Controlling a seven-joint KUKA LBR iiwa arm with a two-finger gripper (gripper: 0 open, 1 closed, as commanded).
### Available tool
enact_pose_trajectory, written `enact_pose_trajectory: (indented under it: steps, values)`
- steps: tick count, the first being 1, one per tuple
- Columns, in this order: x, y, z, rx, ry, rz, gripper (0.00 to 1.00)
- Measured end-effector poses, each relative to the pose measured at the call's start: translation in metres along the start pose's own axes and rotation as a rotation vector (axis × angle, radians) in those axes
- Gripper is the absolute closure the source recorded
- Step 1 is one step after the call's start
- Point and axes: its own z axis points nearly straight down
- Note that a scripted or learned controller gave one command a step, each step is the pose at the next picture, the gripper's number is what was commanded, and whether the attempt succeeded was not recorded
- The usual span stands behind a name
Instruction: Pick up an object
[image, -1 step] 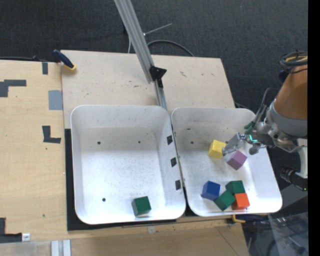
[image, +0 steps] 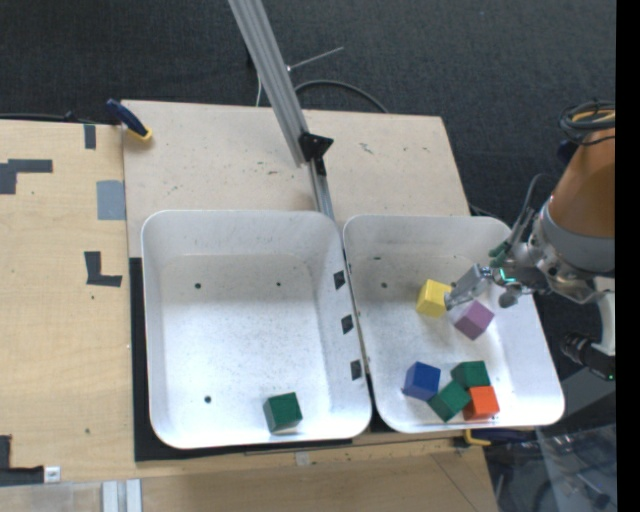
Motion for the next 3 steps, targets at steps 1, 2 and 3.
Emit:
enact_pose_trajectory:
  steps: [1,2,3]
  values:
    - [0.005,0.005,0.046,0.005,0.001,0.001,0.0]
    - [0.008,-0.004,0.093,0.006,0.001,0.001,0.0]
    - [0.005,-0.007,0.138,0.006,0.001,0.002,0.0]
